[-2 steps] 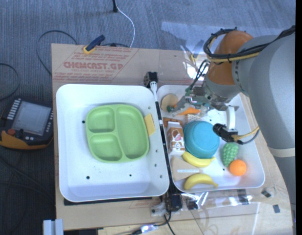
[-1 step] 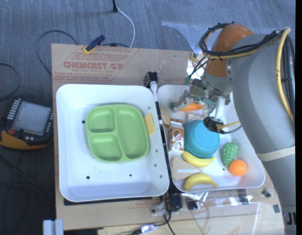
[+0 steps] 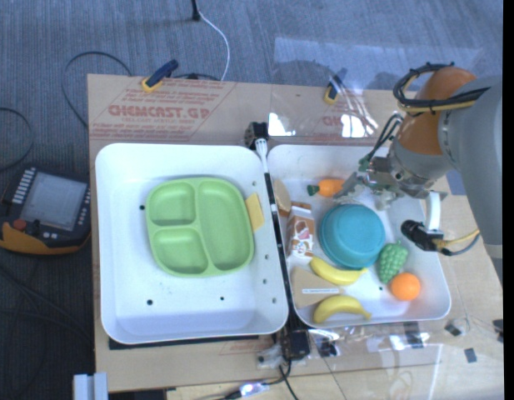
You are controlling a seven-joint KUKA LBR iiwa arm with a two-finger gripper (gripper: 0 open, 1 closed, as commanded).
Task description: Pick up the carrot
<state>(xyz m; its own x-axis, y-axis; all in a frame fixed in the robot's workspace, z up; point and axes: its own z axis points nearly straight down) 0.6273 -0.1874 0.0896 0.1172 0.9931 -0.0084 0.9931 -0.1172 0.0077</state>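
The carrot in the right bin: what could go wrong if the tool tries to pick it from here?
The carrot lies close to the teal bowl, so the tool could knock the bowl. It also lies near the bin's back wall, leaving little room. The small, rounded carrot may slip away.

Occlusions and frame limits

The arm (image 3: 469, 132) is cut off by the right edge. The gripper (image 3: 375, 176) fingers are too small and cluttered to resolve. The bowl (image 3: 352, 235) overlaps part of the upper banana (image 3: 334, 272).
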